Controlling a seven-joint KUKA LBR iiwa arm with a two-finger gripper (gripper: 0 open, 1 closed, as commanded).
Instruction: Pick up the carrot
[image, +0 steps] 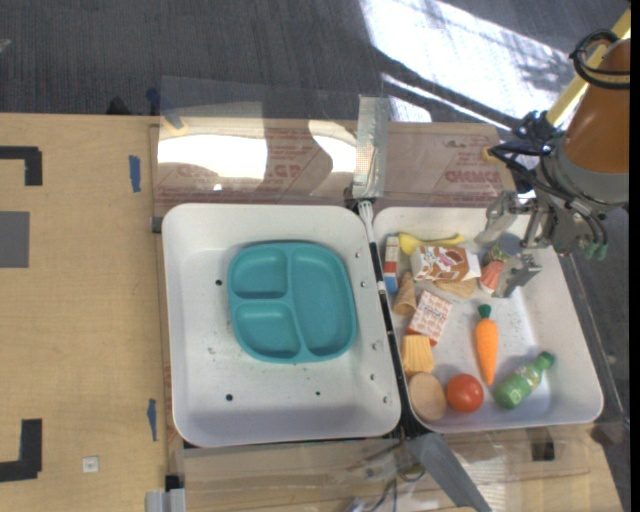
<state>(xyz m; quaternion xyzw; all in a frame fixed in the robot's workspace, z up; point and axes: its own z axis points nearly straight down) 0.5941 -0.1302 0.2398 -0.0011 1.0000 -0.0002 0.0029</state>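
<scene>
1. Orange plastic carrot with green top (486, 343) lies lengthwise on the floor of the right white bin (575, 330), centre-right of frame, untouched.
2. Near it: red tomato (464, 392), green bottle (523, 380), beige egg (427, 396) below; snack packets (441, 268) and a yellow banana (425, 241) above left.
3. Two-finger gripper (512, 262) hangs at upper right, above the carrot's green end; whether open or closed, cannot tell. Nothing visibly held.
4. Left bin holds a teal divided tray (293, 301).
5. Judgement: approach stage only; descent, grasp and lift all remain.
</scene>
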